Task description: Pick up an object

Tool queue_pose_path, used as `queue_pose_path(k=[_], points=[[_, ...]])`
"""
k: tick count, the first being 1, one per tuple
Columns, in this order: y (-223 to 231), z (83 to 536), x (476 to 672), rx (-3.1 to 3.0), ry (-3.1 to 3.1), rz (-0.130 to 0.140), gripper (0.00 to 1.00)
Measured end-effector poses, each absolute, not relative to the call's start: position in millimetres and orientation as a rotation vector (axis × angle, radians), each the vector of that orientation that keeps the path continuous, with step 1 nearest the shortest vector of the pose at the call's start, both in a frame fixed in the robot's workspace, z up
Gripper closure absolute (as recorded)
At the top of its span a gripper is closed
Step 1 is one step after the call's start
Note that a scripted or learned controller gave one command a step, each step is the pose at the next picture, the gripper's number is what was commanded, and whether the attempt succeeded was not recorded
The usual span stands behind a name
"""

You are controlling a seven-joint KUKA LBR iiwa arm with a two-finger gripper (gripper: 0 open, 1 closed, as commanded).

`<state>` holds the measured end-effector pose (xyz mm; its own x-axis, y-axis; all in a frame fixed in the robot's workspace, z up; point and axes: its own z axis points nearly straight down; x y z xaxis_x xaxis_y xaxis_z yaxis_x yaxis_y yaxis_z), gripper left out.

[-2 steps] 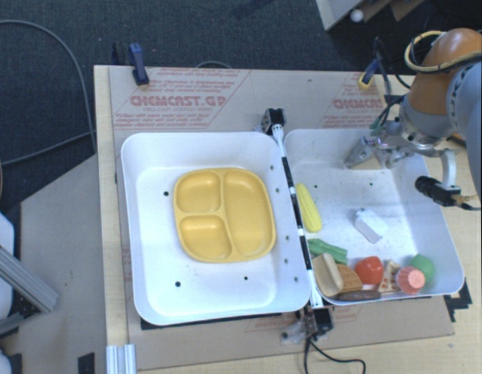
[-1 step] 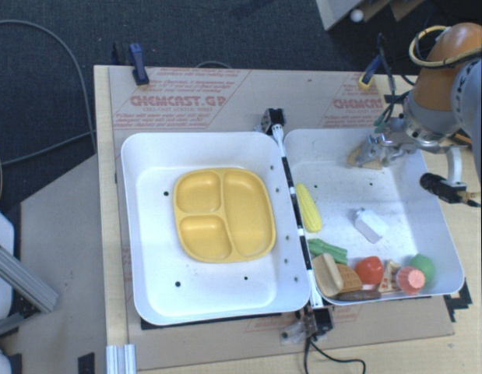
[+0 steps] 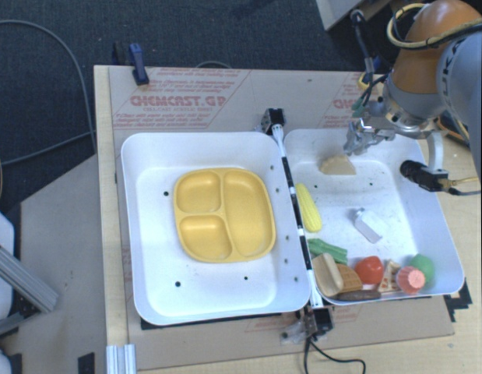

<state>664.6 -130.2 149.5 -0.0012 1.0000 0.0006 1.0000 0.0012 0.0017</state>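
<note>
- Camera view: a tan wedge-shaped piece (image 3: 337,165) lies in the right bin (image 3: 427,209), near its back wall.
- Gripper (image 3: 356,142) hangs directly above and just behind the tan piece; finger opening cannot be determined, and no object is visibly held.
- Corn cob (image 3: 307,206) lies near the tan piece, toward the bin's front-left.
- White block (image 3: 368,225) lies in front of the tan piece.
- Yellow divided plate (image 3: 223,213) sits in the left bin (image 3: 147,162), well apart from the tan piece.
</note>
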Motion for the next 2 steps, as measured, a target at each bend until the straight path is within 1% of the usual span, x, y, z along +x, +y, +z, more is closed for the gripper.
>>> queue_pose_path(k=[1, 2], points=[[-119, 104, 610.3, 2.223, 2.222, -0.001, 1.00], [-102, 84, 593.4, 2.224, 2.222, -0.001, 1.00]])
